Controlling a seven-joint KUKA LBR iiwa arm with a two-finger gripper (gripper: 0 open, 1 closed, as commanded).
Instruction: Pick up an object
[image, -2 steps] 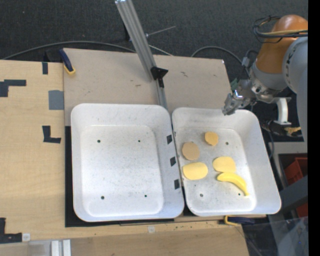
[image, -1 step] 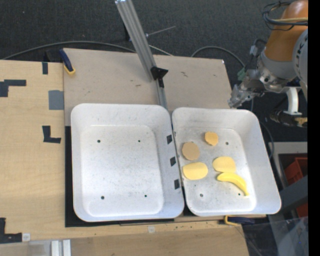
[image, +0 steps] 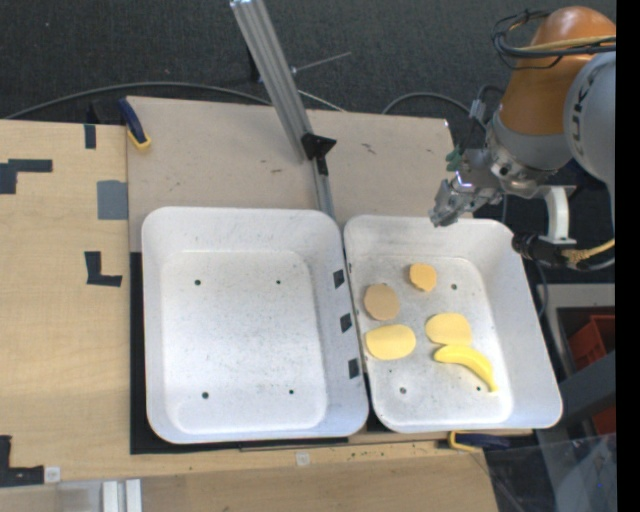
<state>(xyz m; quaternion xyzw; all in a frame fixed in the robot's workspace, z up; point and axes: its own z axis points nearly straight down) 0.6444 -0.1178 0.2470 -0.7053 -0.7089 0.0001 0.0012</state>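
Observation:
The right bin (image: 520, 300) holds several yellow toy foods: a small orange-yellow round piece (image: 423, 277), a tan round piece (image: 381, 301), a yellow oval (image: 390, 342), another yellow piece (image: 448, 327) and a banana (image: 470, 363). My gripper (image: 446, 210) hangs above the bin's far rim, up and to the right of the small round piece, well apart from every object. Nothing shows between its fingers.
The left bin (image: 160, 300) lies beside the right one. A slanted metal pole (image: 285, 95) rises behind the bins. A blue-and-yellow clamp (image: 134, 124) sits at the bench's far left. Cables run at the right near the arm.

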